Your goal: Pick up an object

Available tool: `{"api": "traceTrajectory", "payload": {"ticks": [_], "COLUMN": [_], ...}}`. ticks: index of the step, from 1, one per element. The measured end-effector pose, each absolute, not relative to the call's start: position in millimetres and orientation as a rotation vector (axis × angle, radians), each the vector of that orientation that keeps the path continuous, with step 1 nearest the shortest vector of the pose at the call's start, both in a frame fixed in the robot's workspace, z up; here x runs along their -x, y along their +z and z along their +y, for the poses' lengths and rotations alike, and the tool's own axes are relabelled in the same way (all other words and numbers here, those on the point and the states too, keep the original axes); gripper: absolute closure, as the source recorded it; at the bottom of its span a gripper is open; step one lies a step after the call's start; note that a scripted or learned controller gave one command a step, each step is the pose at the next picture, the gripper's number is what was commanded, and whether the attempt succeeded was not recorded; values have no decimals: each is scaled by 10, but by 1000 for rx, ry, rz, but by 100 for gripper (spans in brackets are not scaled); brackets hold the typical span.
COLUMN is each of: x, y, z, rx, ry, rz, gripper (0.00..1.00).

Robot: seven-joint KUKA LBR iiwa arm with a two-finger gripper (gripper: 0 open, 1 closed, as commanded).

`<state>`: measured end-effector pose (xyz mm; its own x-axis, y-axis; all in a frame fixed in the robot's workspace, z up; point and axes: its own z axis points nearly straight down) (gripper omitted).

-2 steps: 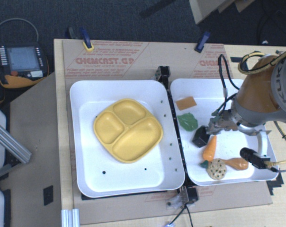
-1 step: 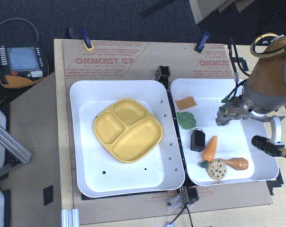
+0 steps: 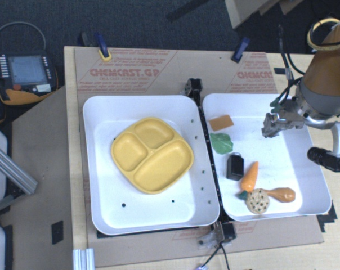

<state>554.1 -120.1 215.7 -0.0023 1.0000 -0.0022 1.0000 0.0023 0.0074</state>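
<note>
two white bins [image 3: 102,167] on cardboard-topped bench [image 3: 159,66]

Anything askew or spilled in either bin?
Nothing spilled or damaged. The yellow divided plate sits rotated against the left bin walls. In the right bin, the toy carrot, drumstick, cookie and black block lie bunched near the front. The gripper hovers over bare floor.

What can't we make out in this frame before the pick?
- Gripper, camera view: small and dark, finger state unreadable.
- Arm: cut off by the right edge.
- Round speckled object beside the carrot: too small to identify.
- Black block: no detail; what it is stays unclear.
</note>
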Motion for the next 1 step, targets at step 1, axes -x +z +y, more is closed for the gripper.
{"api": "traceTrajectory", "payload": {"ticks": [1], "x": [-5549], "y": [2337], "z": [-1201], "rx": [-2217], "ry": [3], "rz": [2220], "gripper": [100]}}
